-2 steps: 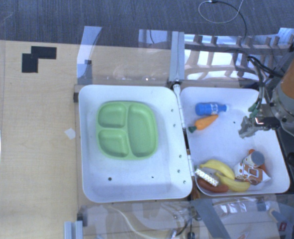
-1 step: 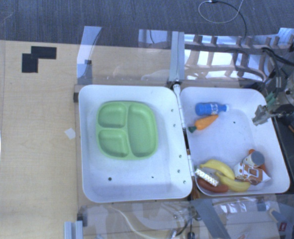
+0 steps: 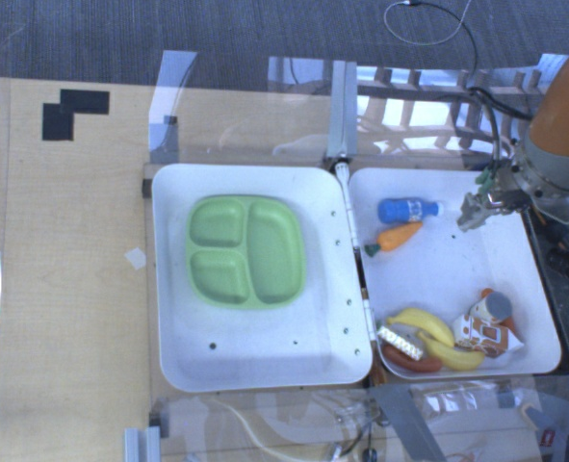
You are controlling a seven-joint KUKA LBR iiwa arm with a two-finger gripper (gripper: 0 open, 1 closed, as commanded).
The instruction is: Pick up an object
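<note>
Claw [image 3: 469,215] over right bin [image 3: 534,287], right of bottle [image 3: 407,209] and carrot [image 3: 400,238]; can't tell its state.

One camera looks down from high above the bench.

The camera sits still, up over the bench [image 3: 63,258], and looks down at a slant, not straight down. It is far enough back to fit both white bins side by side: the left bin [image 3: 255,354] with the green plate [image 3: 245,250] sits in the middle of the picture, and the right bin [image 3: 457,258] sits beside it. The far side of the bench is at the top of the picture, with grey floor [image 3: 217,12] past it. The near side is at the bottom. The arm [image 3: 558,123] comes in from the right edge. There is just this one view, so no part is shared with another.
</note>
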